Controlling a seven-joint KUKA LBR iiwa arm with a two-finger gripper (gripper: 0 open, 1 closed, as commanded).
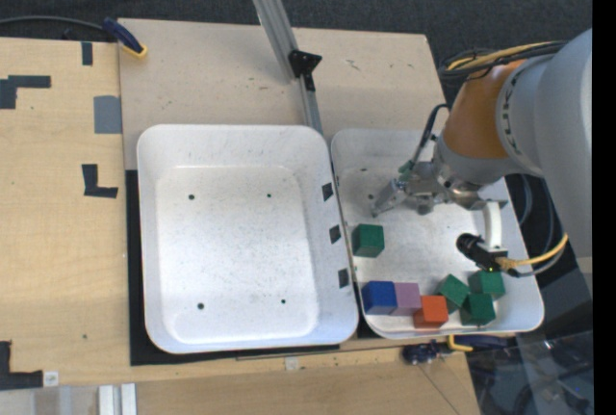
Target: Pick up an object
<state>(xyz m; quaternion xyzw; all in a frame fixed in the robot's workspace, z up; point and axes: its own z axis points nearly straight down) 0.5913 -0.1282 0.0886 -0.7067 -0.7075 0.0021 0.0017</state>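
White left bin (236,240), bare floor, wide room. Right bin (438,326) crowded along its 6 o'clock rim: blue cube (380,297), purple cube (407,297), orange cube (433,310), three green blocks (472,296). One green cube (369,240) apart, mid-floor. Gripper (390,198) at that cube's 1 o'clock, near the bin's upper floor, grasping nothing visible; finger spread too blurred to tell. Arm (510,119) cut off at 3 o'clock.

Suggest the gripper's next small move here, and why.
Probably shift the gripper toward the lone green cube and descend. It hangs over bare floor in the right bin with nothing between its fingers, and that cube sits apart from the cluster.
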